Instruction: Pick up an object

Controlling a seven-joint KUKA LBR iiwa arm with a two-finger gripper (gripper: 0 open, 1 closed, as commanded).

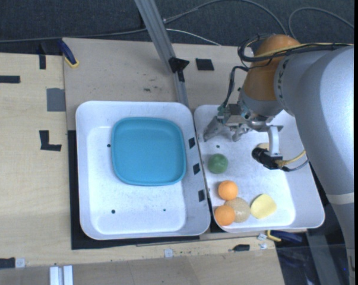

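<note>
The gripper hangs over the upper part of the right bin, its two fingers splayed wide and nothing between them. Below it lies the pick of things: a green ball just under the fingertips, then an orange ball, a second orange touching a beige ball, and a yellow piece beside that. The left bin bears only a blue plate. No object is held yet, so I judge the task to be at the approach — the green ball looks the likeliest target, being nearest and standing apart from the rest. The risks from here are plain enough. A round ball can roll off if one finger meets it first, and it lies near the bin's left wall, so a finger coming down on that side may strike the rim instead of passing beside the ball. The lower cluster is worse — the fruits touch, and fingers dropping among them could shove a neighbour or close on two at once.
</note>
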